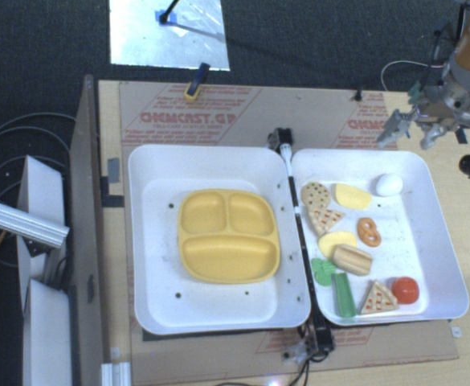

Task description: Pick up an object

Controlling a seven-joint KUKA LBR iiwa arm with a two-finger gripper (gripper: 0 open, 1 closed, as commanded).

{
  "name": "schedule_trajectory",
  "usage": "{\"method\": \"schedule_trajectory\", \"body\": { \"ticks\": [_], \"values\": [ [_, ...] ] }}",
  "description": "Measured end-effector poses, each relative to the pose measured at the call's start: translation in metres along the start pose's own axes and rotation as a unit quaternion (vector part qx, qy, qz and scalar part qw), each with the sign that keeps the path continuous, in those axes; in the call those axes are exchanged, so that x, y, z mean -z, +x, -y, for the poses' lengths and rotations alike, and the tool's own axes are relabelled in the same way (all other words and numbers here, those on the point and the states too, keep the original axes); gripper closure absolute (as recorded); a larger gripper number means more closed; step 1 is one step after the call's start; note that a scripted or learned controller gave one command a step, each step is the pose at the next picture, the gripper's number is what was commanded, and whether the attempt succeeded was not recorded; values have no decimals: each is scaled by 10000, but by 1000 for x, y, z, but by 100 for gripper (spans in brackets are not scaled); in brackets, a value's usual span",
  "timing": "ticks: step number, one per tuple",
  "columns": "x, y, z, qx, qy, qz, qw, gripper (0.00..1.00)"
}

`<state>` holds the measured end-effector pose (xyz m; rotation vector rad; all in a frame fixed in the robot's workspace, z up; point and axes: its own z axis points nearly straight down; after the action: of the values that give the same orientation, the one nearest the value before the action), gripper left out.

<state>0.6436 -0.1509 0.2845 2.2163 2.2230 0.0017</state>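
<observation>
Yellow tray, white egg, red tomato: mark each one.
Yellow tray (228,237), camera view, on its centre divider.
White egg (389,185), camera view, its middle.
Red tomato (406,289), camera view, its middle.

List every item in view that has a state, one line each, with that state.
gripper: open, above the bench beyond the right bin's far rim, holding nothing
yellow divided tray: flat in the left bin, compartments bare
white egg: loose in the right bin, far corner
red tomato: loose near the right bin's front
pretzel: lying flat
green stick: lying flat
</observation>
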Motion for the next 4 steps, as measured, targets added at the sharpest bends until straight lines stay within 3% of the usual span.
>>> {"method": "schedule_trajectory", "body": {
  "ticks": [1,2,3,4],
  "values": [
    [-90,-35,29,-28,42,-7,10000,0],
    [-206,-21,50,-13,27,-13,10000,0],
    [-200,25,91,10,27,-18,10000,0],
    [-189,22,88,1,-5,-5,10000,100]
  ]
}}
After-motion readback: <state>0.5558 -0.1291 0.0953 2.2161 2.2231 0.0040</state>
